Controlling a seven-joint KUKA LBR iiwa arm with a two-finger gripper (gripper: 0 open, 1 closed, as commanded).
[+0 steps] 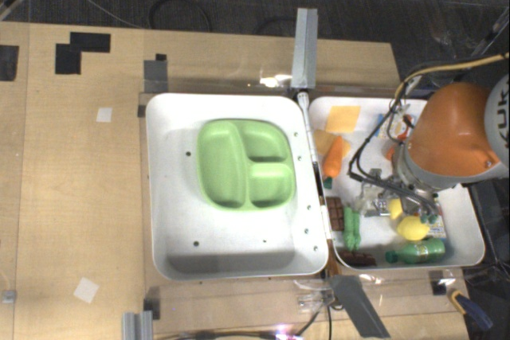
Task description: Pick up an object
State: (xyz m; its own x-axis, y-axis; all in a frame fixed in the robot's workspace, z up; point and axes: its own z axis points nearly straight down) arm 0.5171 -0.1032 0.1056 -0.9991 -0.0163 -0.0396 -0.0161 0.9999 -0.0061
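**Arm working low in the right bin**

The gripper (396, 209) is hanging low over the right bin (470, 239), near its front half, and its fingers are tangled up with cables and brackets from where I am standing, so I cannot tell whether they are apart or closed, or whether anything is sitting between them. Something yellow is showing right at the tool's tip, just above the lemon (412, 229), which is lying directly under and in front of the tool, touching or almost touching it. Above the tool, the orange band (453, 135) of the arm is bulging over the bin's right side, covering much of the floor there.

Just in front of the lemon, a green bottle (416, 252) is lying on its side along the bin's near wall. To the left, a green stalk-like piece (351, 228) is lying lengthwise, with a brown bar (336, 213) just beside it against the left wall and another dark brown piece (360, 258) near the front left corner. Farther back, a carrot (333, 157) is lying at a slant, and behind it a flat yellow-orange slice (343, 119) is resting near the far wall.

The left bin (171, 243) is sitting just beside the right one, and a green divided tray (243, 163) is lying in its middle.
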